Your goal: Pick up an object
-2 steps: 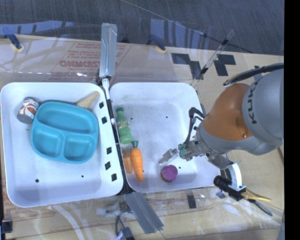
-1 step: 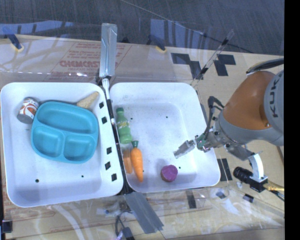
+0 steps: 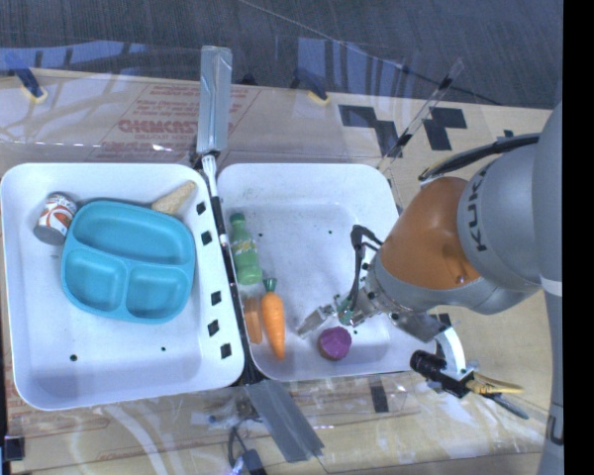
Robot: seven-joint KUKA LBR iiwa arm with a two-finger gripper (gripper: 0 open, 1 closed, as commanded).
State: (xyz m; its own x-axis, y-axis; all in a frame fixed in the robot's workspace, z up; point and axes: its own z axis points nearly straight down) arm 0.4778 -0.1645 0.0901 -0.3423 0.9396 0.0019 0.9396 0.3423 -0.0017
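Note:
In the right bin (image 3: 307,196), a small round purple object (image 3: 335,343) lies near the front wall. My gripper (image 3: 329,316) hangs just above it and slightly to its left, reaching in from the right under the orange wrist band (image 3: 431,250). An orange carrot (image 3: 273,325) lies to the left of the gripper, with a second orange piece (image 3: 252,321) beside it against the bin's left wall. A green bottle (image 3: 244,252) lies behind the carrots. I see nothing held in the gripper.
The left bin (image 3: 40,354) holds a blue divided tray (image 3: 129,260), a small can (image 3: 54,216) at its back left and a tan bread-like piece (image 3: 175,198) at its back right. A grey divider (image 3: 215,97) runs between the bins.

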